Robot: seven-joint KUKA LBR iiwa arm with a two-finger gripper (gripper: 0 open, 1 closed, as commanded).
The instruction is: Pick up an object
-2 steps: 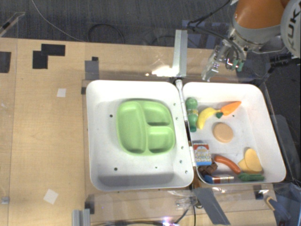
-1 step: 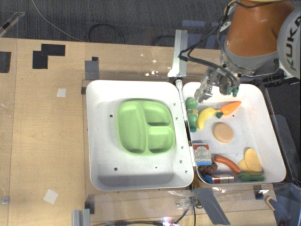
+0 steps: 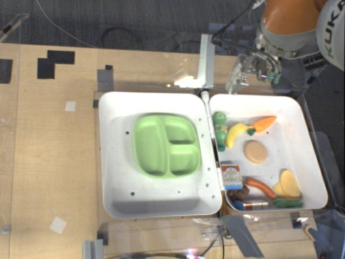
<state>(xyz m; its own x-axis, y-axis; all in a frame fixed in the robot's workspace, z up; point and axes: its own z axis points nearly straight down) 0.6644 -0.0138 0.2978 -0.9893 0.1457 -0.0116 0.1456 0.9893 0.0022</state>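
Scene: two shallow white bins are seen side by side on a wooden tabletop (image 3: 48,161), viewed from above at a slant.
Left bin (image 3: 116,198): a green divided tray (image 3: 166,145) is held in its middle.
Right bin (image 3: 310,144): a scatter of toy foods is held here, and any of them could serve as the object to pick up.
Candidates: a yellow banana (image 3: 235,134) and an orange carrot (image 3: 264,123) lie near the bin's far side, the banana just beside a green item (image 3: 219,125) at the dividing wall; a round tan disc (image 3: 255,152) lies alone near the middle; a small red and blue box (image 3: 232,177), a reddish sausage (image 3: 261,187) and a yellow wedge (image 3: 288,184) are crowded at the near side.
Arm: the grey and orange arm is seen at the upper right, with the gripper (image 3: 253,72) hanging above the far rim of the right bin.
Jaws: nothing is seen between them; whether they are parted or closed cannot be told.
Step in hand: judged to be the approach, with no object yet chosen or touched.
Next move: a shift inward over the bin and a descent onto one item would be called for; the tan disc, standing apart from its neighbours, looks the easiest target.
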